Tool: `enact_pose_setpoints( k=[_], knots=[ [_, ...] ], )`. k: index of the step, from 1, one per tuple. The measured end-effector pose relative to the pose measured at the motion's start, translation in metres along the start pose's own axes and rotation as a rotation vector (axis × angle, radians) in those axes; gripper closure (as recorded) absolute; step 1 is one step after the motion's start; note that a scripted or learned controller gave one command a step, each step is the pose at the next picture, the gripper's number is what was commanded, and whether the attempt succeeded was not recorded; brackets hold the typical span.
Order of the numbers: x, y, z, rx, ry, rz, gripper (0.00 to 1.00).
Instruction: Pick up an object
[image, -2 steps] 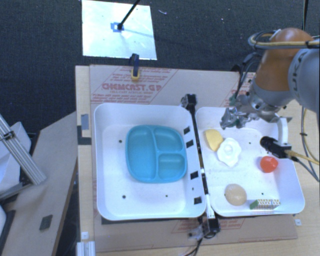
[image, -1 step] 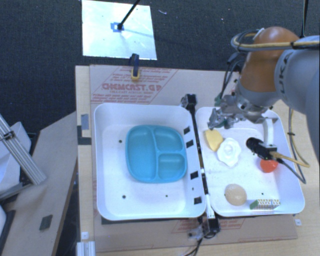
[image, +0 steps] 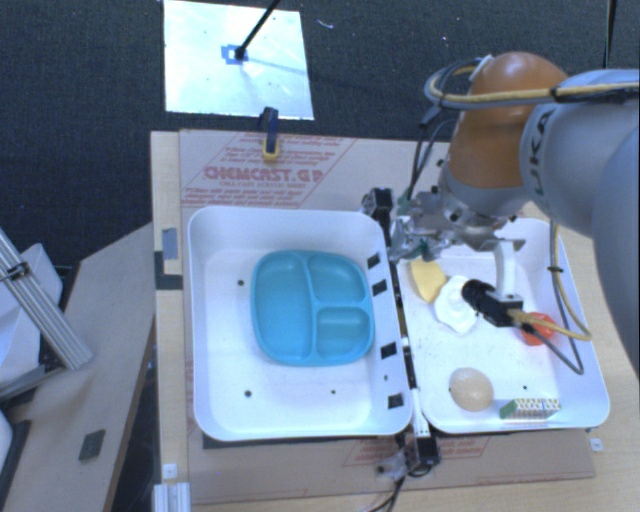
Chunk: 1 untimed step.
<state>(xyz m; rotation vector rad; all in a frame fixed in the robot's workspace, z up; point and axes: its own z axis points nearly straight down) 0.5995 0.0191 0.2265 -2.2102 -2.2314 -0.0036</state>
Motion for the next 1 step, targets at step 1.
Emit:
enact_pose_setpoints(
  k=[1],
  knots=[
    [0.0584, -0.0158, -0.007, 0.001, 0.0, 0.0, 1.0]
  ],
)
